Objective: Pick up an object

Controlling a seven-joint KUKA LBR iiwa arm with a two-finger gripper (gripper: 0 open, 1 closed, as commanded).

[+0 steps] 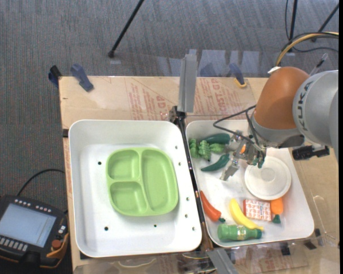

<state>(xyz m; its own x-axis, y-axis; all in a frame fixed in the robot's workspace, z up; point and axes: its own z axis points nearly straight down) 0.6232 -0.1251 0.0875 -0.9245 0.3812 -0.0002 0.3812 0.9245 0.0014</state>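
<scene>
My gripper (243, 166) hangs low over the upper middle of the right bin (306, 224), below the grey arm's orange band (280, 99). Its two fingers stand apart, open, with nothing between them. One fingertip (229, 173) sits just right of a dark green pepper (216, 164); the other is at the upper left rim of a white bowl (268, 180). A second green pepper (218, 138) and a leafy green vegetable (201, 148) lie further left. Toward the front lie a banana (243, 213), a red packet (257, 209), a carrot (277, 206), a green bottle (239, 232) and a red-orange chili (210, 207).
The left bin (80, 136) holds a green divided plate (142, 181). A grey upright post (187, 87) stands at the back between the bins. Cables loop over the arm near the wrist. A control pendant (24, 227) lies on the floor at lower left.
</scene>
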